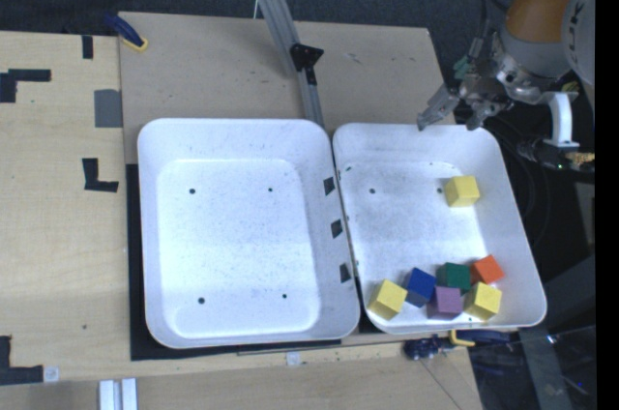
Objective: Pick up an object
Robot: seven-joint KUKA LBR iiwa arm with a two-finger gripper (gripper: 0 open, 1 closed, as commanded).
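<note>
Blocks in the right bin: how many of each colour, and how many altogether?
yellow blocks: 3
blue block: 1
green block: 1
purple block: 1
orange block: 1
Total: 7, all in the right bin.

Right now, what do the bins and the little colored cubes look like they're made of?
The bins look like molded white plastic: thin rolled rims, soft sheen, dark scuff speckles. The cubes seem painted wood or foam: matte solid colors, crisp edges; which one, I can't tell.
</note>
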